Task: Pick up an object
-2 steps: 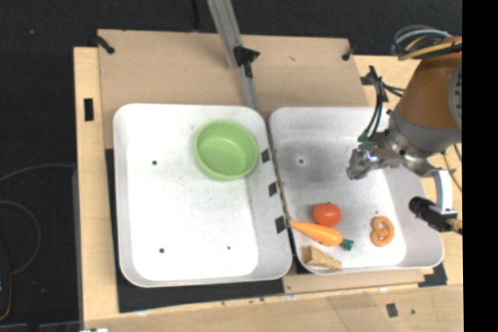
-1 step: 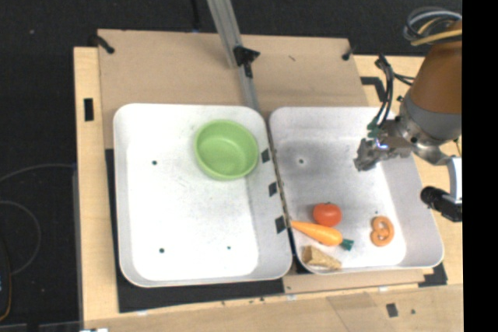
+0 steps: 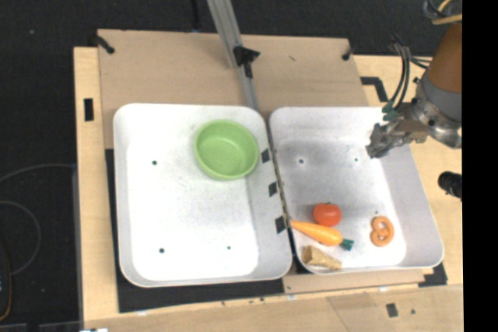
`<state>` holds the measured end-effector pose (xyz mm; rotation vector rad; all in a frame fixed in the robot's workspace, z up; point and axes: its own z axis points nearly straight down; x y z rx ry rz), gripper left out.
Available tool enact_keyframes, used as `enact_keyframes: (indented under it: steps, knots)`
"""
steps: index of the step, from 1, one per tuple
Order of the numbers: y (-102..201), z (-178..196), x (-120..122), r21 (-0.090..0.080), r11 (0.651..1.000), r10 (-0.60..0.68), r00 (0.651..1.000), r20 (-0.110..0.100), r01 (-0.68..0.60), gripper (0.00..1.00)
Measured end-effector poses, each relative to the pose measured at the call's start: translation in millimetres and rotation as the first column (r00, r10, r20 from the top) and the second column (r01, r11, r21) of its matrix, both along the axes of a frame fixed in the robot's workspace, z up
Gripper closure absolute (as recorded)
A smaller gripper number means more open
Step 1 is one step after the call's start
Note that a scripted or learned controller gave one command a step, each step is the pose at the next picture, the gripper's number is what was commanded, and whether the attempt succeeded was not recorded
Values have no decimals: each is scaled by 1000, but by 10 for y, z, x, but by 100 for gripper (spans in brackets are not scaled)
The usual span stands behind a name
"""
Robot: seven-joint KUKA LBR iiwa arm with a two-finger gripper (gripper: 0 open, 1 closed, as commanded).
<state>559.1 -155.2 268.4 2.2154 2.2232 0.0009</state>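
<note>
In the right bin (image 3: 327, 138), near its front edge, lie a red tomato (image 3: 327, 213), an orange carrot (image 3: 317, 232) with a green tip, an orange pretzel-shaped ring (image 3: 381, 231) and a tan bread piece (image 3: 320, 258). A green bowl (image 3: 226, 149) sits at the back right of the left bin (image 3: 156, 198). My gripper (image 3: 383, 141) hangs over the right bin's back right part, well behind the small objects. Nothing shows between its fingers.
A slanted metal pole (image 3: 222, 12) rises from behind the seam between the bins. Both bins rest on a tan board (image 3: 179, 66) with dark floor around it. Cables (image 3: 405, 78) trail by the arm's wrist at the right.
</note>
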Motion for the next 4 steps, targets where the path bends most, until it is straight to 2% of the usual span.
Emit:
enact_keyframes:
  steps: [1, 2, 4]
  knots:
    - [552, -123, 0, 1, 1000, -1, 1000, 0, 1, 100]
    - [1013, -213, -86, 1, 1000, -1, 1000, -1, 1, 100]
    - [1945, -383, -111, 2, 1000, -1, 1000, -4, 1, 100]
